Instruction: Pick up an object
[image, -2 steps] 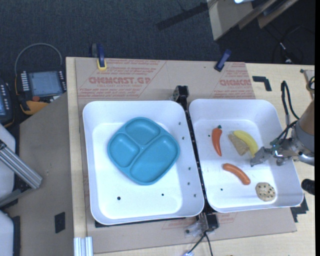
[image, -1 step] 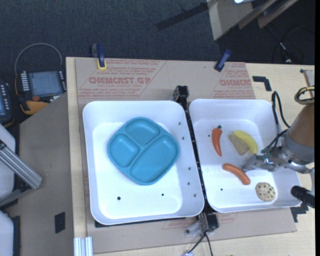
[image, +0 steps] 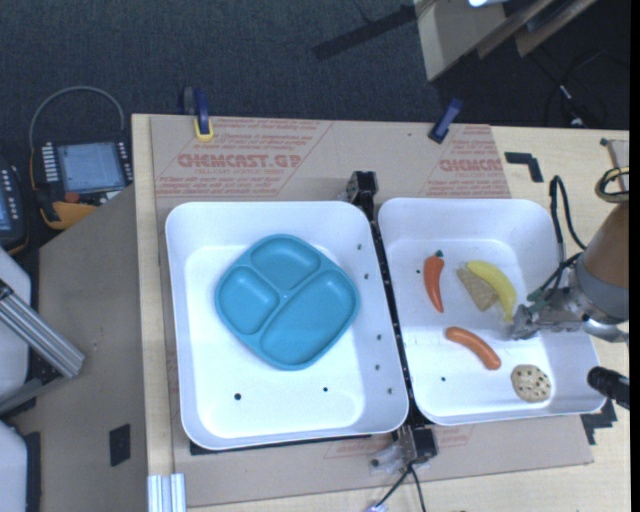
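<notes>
A pale wooden bench printed with red lettering fills the middle of the frame, on dark blue carpet; a small screen device sits at upper left. Two shallow white plastic bins lie side by side. The left bin holds a light blue divided plastic tray, slightly tilted. The right bin holds toy foods: a yellow banana touching a tan bread slice, an orange carrot with green top, a reddish-orange sausage and a round speckled cookie. The grey arm's gripper sits low at the right bin's right side, just beside the banana's lower end; whether it grips anything, I cannot tell.
</notes>
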